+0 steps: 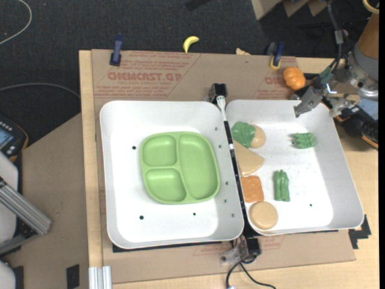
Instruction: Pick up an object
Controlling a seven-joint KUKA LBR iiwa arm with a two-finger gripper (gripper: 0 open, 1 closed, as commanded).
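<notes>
Objects available for picking lie in the right bin [337,179], which serves as the reference landmark below. Along that bin's left wall, from far to near: a green leafy piece [242,132] overlapping a tan round piece [257,137], a pale wedge-shaped piece [248,161], an orange square piece [252,189], and a tan round disc [263,215] at the near-left corner. Toward the bin's centre stands a green elongated piece [281,185], apart from the orange square. A small green ruffled piece [304,140] lies in the far-right part of the bin, well apart from the others.

Left of the right bin, touching it along a shared edge, sits the left bin [120,209], containing a green three-compartment plate [179,167].

The gripper [302,105] hangs over the right bin's far-right corner, near the rim. Nothing is visible between its fingers; how far apart they stand cannot be told from this angle.

Beyond the right bin's far edge, an orange rounded object [293,77] rests on the cardboard sheet [150,77]. A yellow banana-shaped item [190,42] lies past the sheet's far edge.
</notes>
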